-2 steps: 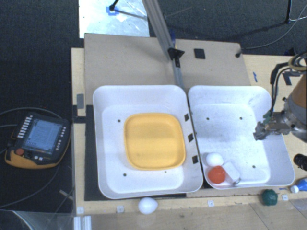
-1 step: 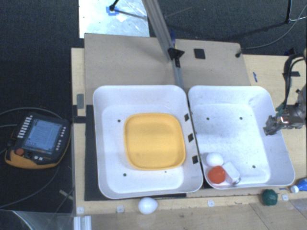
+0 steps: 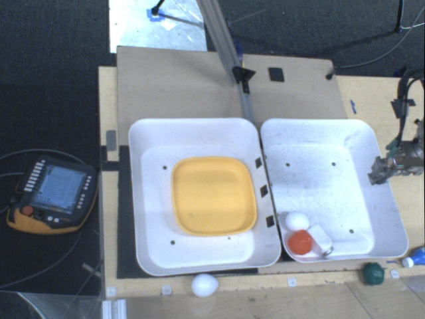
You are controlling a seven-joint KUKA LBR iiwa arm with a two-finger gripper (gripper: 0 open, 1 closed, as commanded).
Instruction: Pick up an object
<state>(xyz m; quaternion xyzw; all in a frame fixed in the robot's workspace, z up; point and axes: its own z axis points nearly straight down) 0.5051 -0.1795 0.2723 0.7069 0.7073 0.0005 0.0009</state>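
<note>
Dark carpet surrounds a pale bench (image 3: 292, 92) that carries two shallow white bins side by side, seen from above at a slant. A teach pendant (image 3: 52, 195) lies on the carpet to the left, its cable looping away.

Camera view, left bin (image 3: 149, 178): a yellow square plate (image 3: 214, 195) lies flat near its centre, clear of the walls.

Camera view, right bin (image 3: 332, 171): three small things crowd the near left corner — a white ball (image 3: 296, 220), an orange ball (image 3: 301, 242) just in front of it and seemingly touching, and a small white block (image 3: 321, 238) beside the orange one. Any of these could serve as the object to pick; the plate looks the harder grasp.

Outside the bins: a white egg-shaped object (image 3: 204, 285) rests on the bench's front edge below the left bin, and a dark green ball (image 3: 373, 273) sits near the front right corner.

Gripper (image 3: 384, 171): at the right rim of the right bin, well apart from the corner cluster. Nothing shows between its tips, but I cannot tell how it is set — it is small, dark and partly cut off by the frame edge.

Progress: judged as not begun in effect; nothing is lifted, every object rests on a surface. Left to do — cross to an object, descend, close, lift.

Hard to make out: the arm itself is mostly out of frame, and whether the white block leans on the bin wall is unclear.
</note>
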